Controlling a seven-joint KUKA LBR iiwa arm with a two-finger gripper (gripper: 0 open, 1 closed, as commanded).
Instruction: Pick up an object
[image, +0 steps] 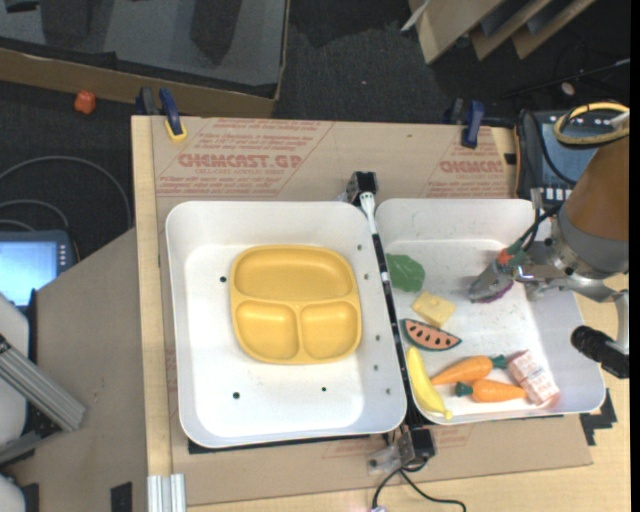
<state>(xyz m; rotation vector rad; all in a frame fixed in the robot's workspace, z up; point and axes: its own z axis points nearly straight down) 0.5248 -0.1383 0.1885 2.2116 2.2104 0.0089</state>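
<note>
My gripper (508, 272) reaches in from the right over the upper part of the right bin (455, 212). A small purple object (490, 288) lies right at its tip, touching or nearly touching it. Further down the bin lie a green piece (405, 272), a pale yellow block (433, 308), a watermelon slice (432, 336), a banana (424, 384), two orange carrots (478, 378) and a pink and white packet (533, 378).
The left bin (190, 300) holds a yellow divided plate (296, 303). The arm's grey and orange body (600, 210) hangs over the right bin's right rim. Blue clamps (172, 112) grip the board's far edge.
</note>
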